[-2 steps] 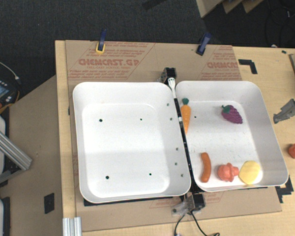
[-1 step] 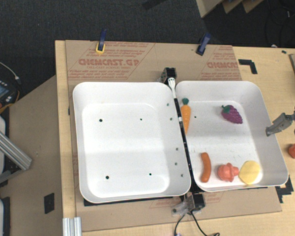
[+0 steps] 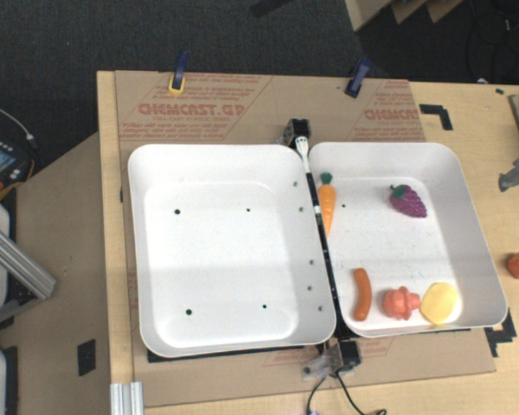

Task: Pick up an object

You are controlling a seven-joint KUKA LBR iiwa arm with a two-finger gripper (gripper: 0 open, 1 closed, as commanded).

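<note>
The right bin (image 3: pixel 471 232) holds several toy foods. An orange carrot (image 3: pixel 327 207) lies along its left wall. A purple bunch of grapes (image 3: pixel 408 201) sits toward the far right. Along the near edge lie a red-orange sausage (image 3: pixel 362 293), a red lumpy fruit (image 3: pixel 400 303) and a yellow lemon (image 3: pixel 439 302); the red fruit and the lemon touch. At the view's right edge there is a grey piece of the arm (image 3: pixel 514 176) and a bit of orange (image 3: pixel 517 265), both outside the bin.
The left bin (image 3: pixel 156 232) stands beside the right one, with a black divider strip (image 3: pixel 318 232) between them. Both rest on a cardboard sheet (image 3: pixel 242 102) held by clamps at the back. A metal rail (image 3: pixel 13 258) slants at the far left.
</note>
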